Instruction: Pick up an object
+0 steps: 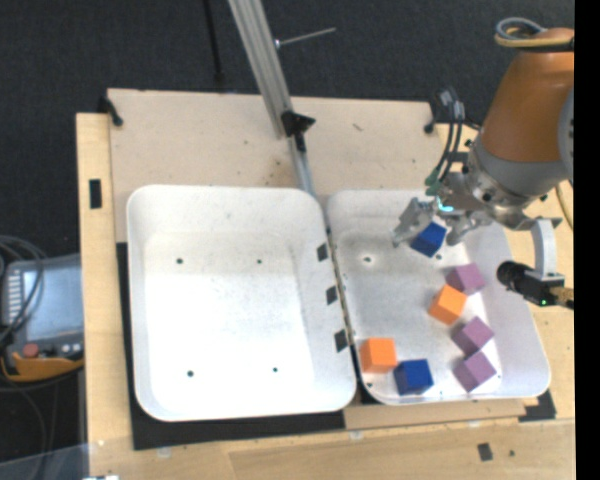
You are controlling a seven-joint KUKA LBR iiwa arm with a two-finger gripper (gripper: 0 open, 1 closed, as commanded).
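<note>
Dark floor surrounds the bench (pixel 230 138); over the right bin (pixel 380 228), the gripper (pixel 430 230) grasps a blue cube (pixel 429 239) between its fingers; likely light, rigid, best pinched on opposite flat faces.

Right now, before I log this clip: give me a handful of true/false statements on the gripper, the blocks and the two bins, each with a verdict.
1. The gripper has a blue block between its fingers, over the right bin. True.
2. The left bin holds an orange block. False: both orange blocks lie in the right bin.
3. Three purple blocks lie along the right side of the right bin. True.
4. The second blue block sits at the right bin's far edge. False: it lies near the bin's front edge, beside an orange block.
5. The arm reaches over the left bin. False: it is over the right bin.
</note>
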